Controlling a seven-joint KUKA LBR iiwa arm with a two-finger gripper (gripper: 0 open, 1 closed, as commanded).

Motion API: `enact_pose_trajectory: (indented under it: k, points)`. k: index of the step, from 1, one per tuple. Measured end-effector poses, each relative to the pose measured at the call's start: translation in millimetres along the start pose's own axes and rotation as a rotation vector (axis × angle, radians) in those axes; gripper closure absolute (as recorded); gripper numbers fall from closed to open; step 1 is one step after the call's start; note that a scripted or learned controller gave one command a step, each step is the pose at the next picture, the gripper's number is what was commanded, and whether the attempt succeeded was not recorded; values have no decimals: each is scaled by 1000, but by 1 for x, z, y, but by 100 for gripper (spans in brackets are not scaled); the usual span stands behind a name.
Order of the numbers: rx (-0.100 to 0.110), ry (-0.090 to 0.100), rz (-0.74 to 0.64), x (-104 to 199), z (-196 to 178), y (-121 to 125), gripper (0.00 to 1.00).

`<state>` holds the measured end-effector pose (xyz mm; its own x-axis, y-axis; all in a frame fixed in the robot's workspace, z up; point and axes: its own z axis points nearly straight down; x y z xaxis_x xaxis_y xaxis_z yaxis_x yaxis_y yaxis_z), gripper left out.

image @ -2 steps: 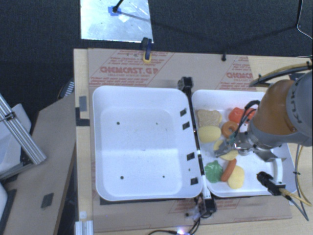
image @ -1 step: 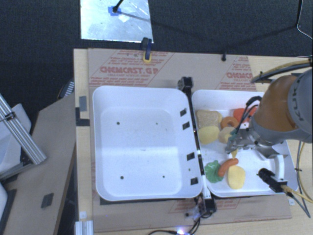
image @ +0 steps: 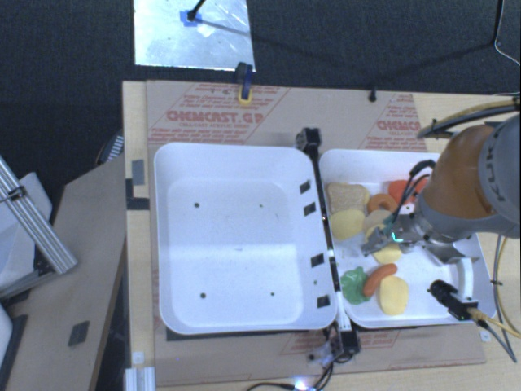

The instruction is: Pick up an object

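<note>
Taking the black divider (image: 319,218) between the two bins as my landmark: to its left lies the left bin (image: 175,300), its white floor showing a few small dark dots; both bins rest on the surface (image: 269,112), a brown board with red lettering. Just right of the divider sits the right bin (image: 342,160) with the objects; nearest the divider are a tan bread slice (image: 348,195), a pale yellow lump (image: 348,223) below it, and a green leafy piece (image: 354,283) lower still. Further right lie an orange ring (image: 379,202), a red-orange sausage shape (image: 379,279) and a yellow potato-like piece (image: 394,296). My gripper (image: 383,241) hangs low among them, right of the yellow lump; I cannot tell how it is set. A red piece (image: 396,189) lies beyond.
</note>
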<state>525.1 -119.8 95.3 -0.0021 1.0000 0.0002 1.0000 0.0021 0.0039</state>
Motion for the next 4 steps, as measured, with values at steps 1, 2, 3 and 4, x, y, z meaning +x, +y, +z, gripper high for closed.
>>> enact_pose_trajectory:
  k: [1, 2, 3, 4]
  points:
    - [-3, 0, -1, 0, -11, 1, 100]
    - [-2, 0, -1, 0, -10, 1, 0]
    - [5, 1, -1, 14, 12, -8, 0]
    - [-3, -2, 0, 13, -1, -5, 100]
